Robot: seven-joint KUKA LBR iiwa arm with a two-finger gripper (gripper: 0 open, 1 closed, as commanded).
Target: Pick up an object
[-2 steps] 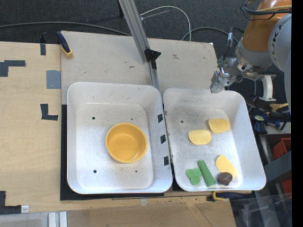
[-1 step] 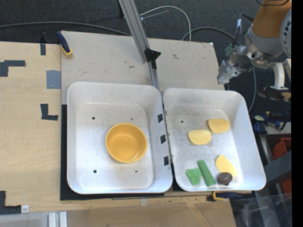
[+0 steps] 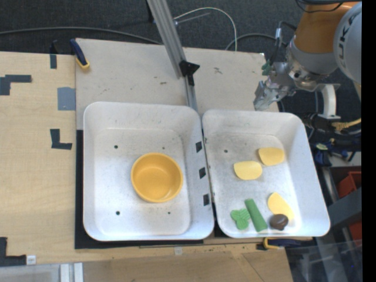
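Pincer (image 3: 265, 96) hangs above right bin's (image 3: 305, 135) far rim, holding nothing; finger gap too blurred to tell. Yellow bowl (image 3: 156, 177) sits in left bin (image 3: 94, 128). Right bin: yellow pieces (image 3: 248, 170), green pieces (image 3: 255, 214) (near edge), brown lump (image 3: 278, 221).

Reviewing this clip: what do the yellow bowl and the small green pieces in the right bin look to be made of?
The yellow bowl in the left bin looks like moulded plastic: uniform colour, smooth walls, a soft sheen. The green stick and the green leafy piece in the right bin look like matte plastic or rubber toy food, flat in colour; at this size I cannot tell which.
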